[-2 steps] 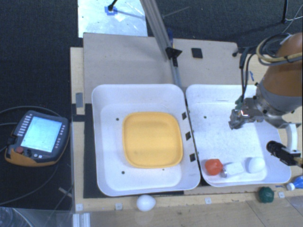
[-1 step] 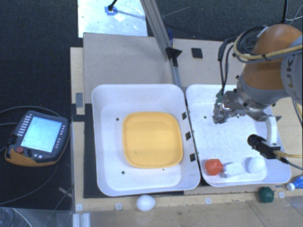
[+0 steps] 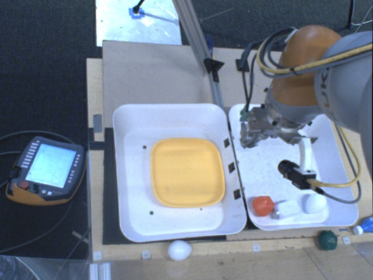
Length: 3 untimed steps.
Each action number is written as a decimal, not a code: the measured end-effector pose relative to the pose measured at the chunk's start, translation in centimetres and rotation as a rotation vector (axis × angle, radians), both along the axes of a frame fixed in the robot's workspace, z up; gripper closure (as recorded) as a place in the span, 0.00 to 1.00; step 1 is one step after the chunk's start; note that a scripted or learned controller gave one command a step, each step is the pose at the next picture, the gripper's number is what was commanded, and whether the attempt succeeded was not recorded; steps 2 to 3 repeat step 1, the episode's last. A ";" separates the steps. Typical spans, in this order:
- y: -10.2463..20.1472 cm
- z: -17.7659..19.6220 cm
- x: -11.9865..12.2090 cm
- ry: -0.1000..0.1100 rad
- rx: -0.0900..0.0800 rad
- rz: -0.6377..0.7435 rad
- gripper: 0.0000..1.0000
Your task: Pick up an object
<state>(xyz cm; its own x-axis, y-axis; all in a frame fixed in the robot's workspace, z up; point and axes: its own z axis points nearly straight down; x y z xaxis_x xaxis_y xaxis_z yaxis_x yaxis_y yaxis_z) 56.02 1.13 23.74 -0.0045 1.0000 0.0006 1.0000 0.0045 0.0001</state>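
Observation:
My gripper (image 3: 249, 137) hangs over the far left part of the right bin (image 3: 262, 167), close to the wall it shares with the left bin. Nothing shows beneath or in it. Along the right bin's near edge lie a red rounded object (image 3: 262, 205), a small pale piece (image 3: 284, 210) just right of it, and a white egg-shaped object (image 3: 315, 203). A square yellow plate (image 3: 187, 171) lies flat in the middle of the left bin (image 3: 131, 156).
Outside the bins, on the bench's front edge, sit a white egg (image 3: 179, 250), a dark green ball (image 3: 327, 240) and a blue-tipped item (image 3: 362, 228). A teach pendant (image 3: 45, 169) lies far left. A slanted metal pole (image 3: 195, 31) stands behind the bins.

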 end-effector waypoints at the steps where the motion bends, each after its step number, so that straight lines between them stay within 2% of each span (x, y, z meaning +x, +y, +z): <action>1: 4.0 -0.2 1.8 -0.001 0.000 -0.001 1.00; 3: 4.0 -0.2 1.8 -0.001 0.000 -0.001 1.00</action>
